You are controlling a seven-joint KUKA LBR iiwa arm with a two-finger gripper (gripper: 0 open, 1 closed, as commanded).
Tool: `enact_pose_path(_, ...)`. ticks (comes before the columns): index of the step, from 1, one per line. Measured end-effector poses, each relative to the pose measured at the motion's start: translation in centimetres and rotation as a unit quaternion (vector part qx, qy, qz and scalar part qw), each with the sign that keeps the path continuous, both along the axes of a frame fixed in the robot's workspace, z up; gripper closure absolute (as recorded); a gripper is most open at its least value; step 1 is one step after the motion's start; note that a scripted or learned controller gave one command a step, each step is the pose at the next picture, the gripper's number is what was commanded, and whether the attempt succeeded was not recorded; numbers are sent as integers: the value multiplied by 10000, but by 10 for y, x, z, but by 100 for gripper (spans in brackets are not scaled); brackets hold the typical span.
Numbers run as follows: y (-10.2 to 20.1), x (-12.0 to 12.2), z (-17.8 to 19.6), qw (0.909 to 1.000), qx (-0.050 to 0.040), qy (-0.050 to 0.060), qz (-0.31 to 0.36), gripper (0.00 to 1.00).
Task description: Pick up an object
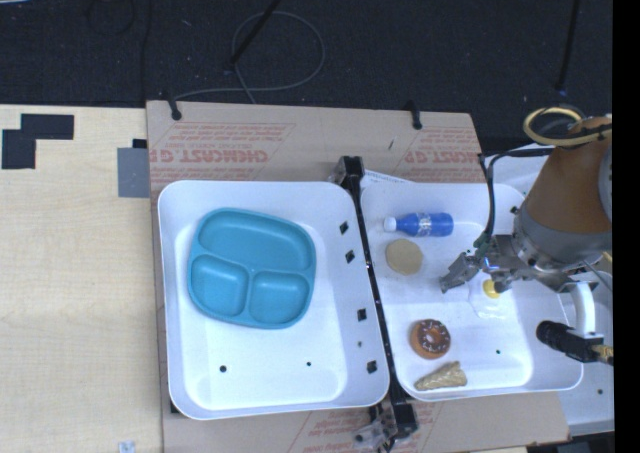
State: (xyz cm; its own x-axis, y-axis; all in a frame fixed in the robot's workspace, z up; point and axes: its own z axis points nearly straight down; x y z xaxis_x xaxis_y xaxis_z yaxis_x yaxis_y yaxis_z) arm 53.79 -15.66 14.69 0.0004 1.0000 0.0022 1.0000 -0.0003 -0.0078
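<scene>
The right bin (500,371) holds a small blue-and-white bottle (420,225) lying on its side, a round tan disc (404,257), a chocolate donut with sprinkles (430,338) and a tan wedge-shaped piece (443,376). My gripper (470,275) hangs over the right half of this bin, to the right of the tan disc and above the donut. Its dark fingers (455,276) point left and look spread apart, with nothing between them. A small yellow item (491,288) shows just under the wrist.
The left bin (190,361) carries a blue three-compartment plate (252,267). A black divider (365,291) runs between the bins. Cardboard (300,146) lies behind them, and cables trail at the right by the arm (565,201).
</scene>
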Motion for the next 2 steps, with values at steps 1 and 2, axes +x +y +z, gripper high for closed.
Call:
enact_pose_path(1, 1, -2, -54, 10000, 3, 4, -1, 0)
enact_pose_path(2, 0, -1, -41, 10000, -2, -12, -32, 100)
